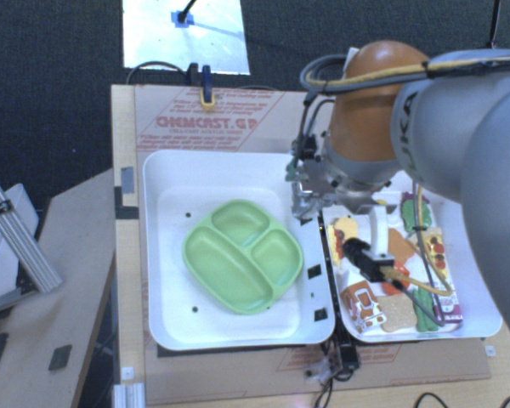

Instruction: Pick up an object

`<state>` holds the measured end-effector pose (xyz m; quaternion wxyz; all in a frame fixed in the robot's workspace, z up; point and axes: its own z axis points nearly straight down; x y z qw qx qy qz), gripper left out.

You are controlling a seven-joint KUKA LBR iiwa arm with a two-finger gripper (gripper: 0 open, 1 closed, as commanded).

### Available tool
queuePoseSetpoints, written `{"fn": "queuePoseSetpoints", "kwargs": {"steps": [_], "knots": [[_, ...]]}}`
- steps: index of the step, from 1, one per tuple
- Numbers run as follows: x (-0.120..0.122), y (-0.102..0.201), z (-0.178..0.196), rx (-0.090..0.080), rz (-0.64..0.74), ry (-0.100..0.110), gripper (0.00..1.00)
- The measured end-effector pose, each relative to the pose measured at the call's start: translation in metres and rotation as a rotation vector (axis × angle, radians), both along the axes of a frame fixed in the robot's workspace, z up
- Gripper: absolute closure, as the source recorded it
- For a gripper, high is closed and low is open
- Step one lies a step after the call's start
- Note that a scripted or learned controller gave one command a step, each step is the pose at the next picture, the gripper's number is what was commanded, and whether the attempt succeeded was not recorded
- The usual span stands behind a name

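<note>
Above the right bin's (474,322) near-left corner hangs the tool (311,195); open or closed, I cannot tell. Clutter (389,303) lies just beside it. Best to descend on one isolated piece, away from the wall.

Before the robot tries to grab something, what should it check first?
1. Something to pick up: ok. A pile of toy food lies in the right bin.
2. One toy lying free from the others: not ok. They are crowded and overlap.
3. Gripper above a toy: not ok. It hangs at the right bin's left edge, near the wall between the bins.
4. Gripper free to grab: cannot tell.
5. Green plate out of the way: ok. It lies alone in the left bin.
</note>
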<state>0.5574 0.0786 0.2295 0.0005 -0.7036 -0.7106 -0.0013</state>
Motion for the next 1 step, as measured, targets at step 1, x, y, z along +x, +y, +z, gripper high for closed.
{"fn": "queuePoseSetpoints", "kwargs": {"steps": [1], "knots": [[0.0046,-0.0085,0.0034,-0.002,-0.008,0.000,1.00]]}}
